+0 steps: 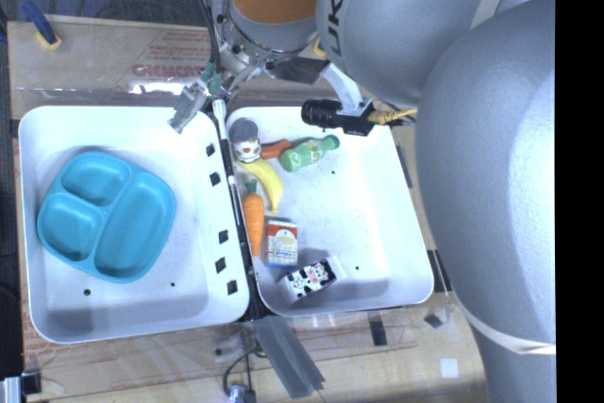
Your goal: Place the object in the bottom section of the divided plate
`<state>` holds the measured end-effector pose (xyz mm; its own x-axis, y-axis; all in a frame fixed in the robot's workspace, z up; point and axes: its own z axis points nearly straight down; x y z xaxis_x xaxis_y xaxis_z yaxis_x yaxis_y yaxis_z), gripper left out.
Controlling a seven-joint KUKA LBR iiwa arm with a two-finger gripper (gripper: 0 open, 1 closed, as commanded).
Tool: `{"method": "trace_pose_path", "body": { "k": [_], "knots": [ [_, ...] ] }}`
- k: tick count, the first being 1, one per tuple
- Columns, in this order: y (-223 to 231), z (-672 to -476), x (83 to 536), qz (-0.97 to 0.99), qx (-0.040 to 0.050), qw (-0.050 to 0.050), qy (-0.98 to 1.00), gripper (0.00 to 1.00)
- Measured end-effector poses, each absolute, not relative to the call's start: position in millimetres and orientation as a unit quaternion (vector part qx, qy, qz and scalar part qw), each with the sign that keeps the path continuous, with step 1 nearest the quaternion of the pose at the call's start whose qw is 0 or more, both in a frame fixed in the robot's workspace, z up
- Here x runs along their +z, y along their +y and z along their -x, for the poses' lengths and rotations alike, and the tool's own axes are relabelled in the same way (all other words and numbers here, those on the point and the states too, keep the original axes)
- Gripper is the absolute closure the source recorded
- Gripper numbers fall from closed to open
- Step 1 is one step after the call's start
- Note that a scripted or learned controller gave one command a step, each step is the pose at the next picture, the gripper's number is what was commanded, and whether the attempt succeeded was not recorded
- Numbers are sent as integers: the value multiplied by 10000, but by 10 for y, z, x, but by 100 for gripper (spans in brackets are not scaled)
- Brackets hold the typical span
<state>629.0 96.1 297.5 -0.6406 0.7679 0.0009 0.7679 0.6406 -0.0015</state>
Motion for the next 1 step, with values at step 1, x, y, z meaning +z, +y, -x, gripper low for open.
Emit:
{"method": "trace_pose_path", "body": {
  "k": [1],
  "knots": [
    [1224,-5645,1171,3769,21,30,-9263,0]
  ]
}}
